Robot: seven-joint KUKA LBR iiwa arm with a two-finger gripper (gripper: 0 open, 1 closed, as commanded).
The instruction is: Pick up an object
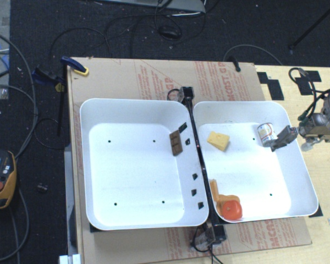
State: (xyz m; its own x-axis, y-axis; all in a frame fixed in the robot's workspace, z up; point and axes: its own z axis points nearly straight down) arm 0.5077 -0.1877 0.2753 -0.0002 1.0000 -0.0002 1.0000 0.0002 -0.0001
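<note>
Basically, two white bins are sitting side by side on a cardboard-covered table (154, 73), filling the middle of the frame. Left bin (99, 114) is holding a small brown block (176, 143), which is lying close to its right wall, in the upper right part of that bin. Right bin (297, 180) is holding three things. A yellow wedge-shaped piece (219, 141) is lying in its upper left area. A small white can with a red label (264, 132) is lying on its side in the upper right area, near the bin's right wall. A red round object with an orange piece attached (227, 204) is sitting in the lower left corner, touching the bin's left wall.

Arm is reaching in at the right edge of the frame, at mid height. The claw (281, 138) is showing as a dark angled tip poking over the right bin's right rim, just beside the can, to its lower right. Cannot tell from this view whether the claw is apart or together, and nothing is visibly sitting between its tips. Can and claw tip are looking very close, maybe touching; cannot tell for sure.

Black cables are trailing over the dark floor (33, 37) around the table.
</note>
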